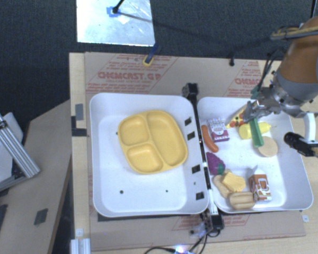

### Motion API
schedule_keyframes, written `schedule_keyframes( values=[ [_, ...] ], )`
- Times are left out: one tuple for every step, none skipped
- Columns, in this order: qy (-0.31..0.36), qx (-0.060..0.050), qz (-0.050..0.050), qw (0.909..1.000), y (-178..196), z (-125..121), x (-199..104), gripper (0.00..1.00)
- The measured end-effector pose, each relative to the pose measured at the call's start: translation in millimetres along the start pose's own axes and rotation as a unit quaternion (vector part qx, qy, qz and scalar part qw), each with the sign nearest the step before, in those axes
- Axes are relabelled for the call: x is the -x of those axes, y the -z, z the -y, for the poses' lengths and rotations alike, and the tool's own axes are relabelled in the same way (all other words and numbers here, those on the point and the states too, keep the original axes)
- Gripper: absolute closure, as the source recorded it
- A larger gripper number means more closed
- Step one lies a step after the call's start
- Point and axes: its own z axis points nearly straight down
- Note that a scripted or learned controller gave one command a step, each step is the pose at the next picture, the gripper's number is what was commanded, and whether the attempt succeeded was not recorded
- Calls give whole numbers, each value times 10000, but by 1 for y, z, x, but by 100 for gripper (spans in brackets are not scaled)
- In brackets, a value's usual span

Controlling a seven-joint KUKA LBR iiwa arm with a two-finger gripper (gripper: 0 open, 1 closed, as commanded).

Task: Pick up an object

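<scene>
Camera view: hand point(253, 111) near right bin's point(302, 194) far edge

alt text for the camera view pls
A grey and orange arm reaches from the right, its gripper low over small toy foods in the right bin. The left bin holds a yellow tray.

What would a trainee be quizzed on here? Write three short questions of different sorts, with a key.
1. True or false: the yellow divided tray lies in the right bin.
2. Which lies nearest the end effector? A. green stick B. purple toy C. orange carton
3. Fill in: the arm's band is ____.

Key: 1 false, it lies in the left bin; 2 A; 3 orange.
</scene>
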Motion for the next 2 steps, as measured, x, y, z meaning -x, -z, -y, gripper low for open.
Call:
schedule_keyframes(
  values=[
    [0,-29,-5,10000,0,-1,0,100],
    [15,-35,-16,10000,8,12,-47,100]
  ],
)
